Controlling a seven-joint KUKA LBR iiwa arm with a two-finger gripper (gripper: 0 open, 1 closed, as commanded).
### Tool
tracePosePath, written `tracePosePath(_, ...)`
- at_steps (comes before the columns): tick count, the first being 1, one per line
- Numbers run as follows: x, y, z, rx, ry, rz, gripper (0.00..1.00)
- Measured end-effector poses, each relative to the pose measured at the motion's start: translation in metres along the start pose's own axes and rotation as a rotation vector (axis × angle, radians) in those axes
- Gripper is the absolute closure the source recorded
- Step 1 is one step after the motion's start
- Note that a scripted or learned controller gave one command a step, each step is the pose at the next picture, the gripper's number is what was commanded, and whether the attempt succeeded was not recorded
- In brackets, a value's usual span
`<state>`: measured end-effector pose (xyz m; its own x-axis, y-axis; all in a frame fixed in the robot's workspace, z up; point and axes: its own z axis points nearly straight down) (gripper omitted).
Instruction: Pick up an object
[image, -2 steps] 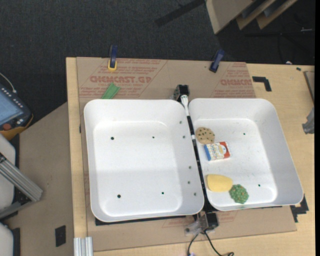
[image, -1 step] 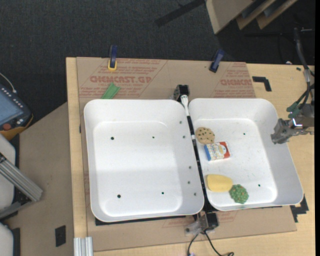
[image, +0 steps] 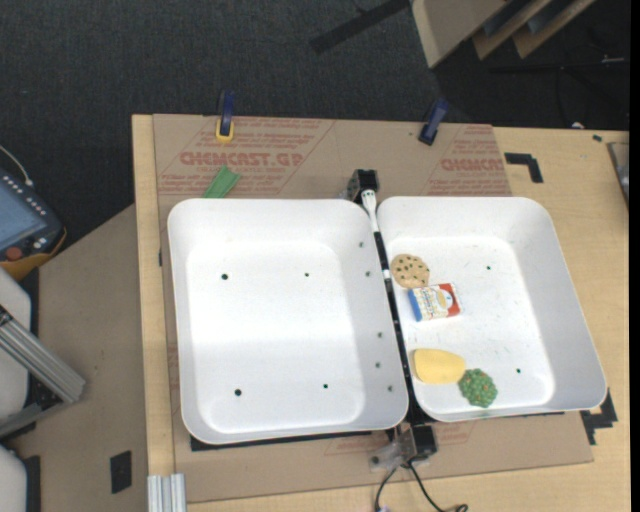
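Two white bins sit side by side on the bench. The left bin (image: 270, 320) has only bare floor showing. Four things lie in the right bin (image: 500, 300), all toward its left wall: a cookie (image: 409, 270) highest up, a small packet (image: 434, 302) just below it, then a yellow piece (image: 438, 366), with a green clump (image: 478, 387) touching it near the bottom edge.

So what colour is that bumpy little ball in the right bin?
Green, seen in the camera view: the bumpy ball.
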<state>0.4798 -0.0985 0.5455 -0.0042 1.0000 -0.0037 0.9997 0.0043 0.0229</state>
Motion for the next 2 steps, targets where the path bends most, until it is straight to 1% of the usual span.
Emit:
tracePosePath(1,0.068,-0.002,0.082,0.031,0.006,-0.003,1.0)
tracePosePath(2,0.113,-0.004,0.139,0.03,0.004,-0.001,1.0)
